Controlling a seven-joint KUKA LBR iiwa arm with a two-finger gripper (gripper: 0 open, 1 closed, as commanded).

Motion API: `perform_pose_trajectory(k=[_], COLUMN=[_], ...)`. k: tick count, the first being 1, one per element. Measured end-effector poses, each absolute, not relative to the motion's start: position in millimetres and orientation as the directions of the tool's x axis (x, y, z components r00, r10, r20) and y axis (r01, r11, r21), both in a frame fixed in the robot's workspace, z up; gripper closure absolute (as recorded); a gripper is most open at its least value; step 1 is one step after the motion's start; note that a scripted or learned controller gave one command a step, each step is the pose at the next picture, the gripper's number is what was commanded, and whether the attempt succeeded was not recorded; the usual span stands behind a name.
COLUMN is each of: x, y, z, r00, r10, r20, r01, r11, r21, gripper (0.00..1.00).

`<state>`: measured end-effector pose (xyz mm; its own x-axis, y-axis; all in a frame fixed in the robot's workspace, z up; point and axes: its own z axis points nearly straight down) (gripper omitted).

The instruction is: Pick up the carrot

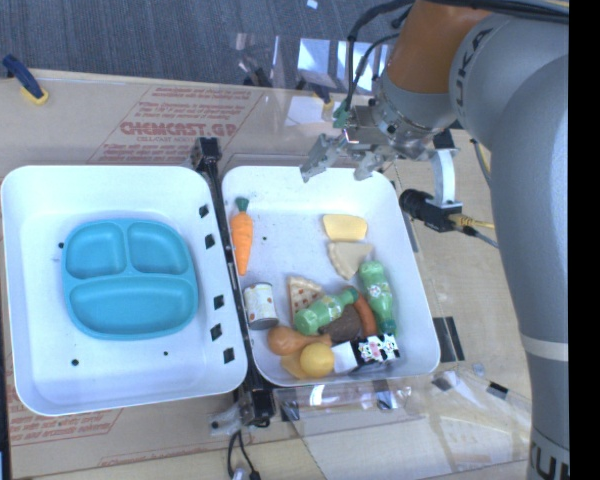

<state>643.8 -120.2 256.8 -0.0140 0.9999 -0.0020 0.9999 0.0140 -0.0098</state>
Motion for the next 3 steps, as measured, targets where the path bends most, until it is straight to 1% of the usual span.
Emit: perform_pose_trajectory(k=[1, 2, 3], x=[653.4, 655.2, 588.8], y=[-108, -98, -93], z=[93, 92, 90], r00=[-0.045, 0.439, 0.578], r10=[0.999, 0.898, 0.816], r20=[-0.005, -0.003, -0.007], r01=[0.999, 0.898, 0.816], r11=[0.045, -0.439, -0.578], r21=[-0.019, -0.006, -0.013], gripper=[0.0, 0.0, 0.0])
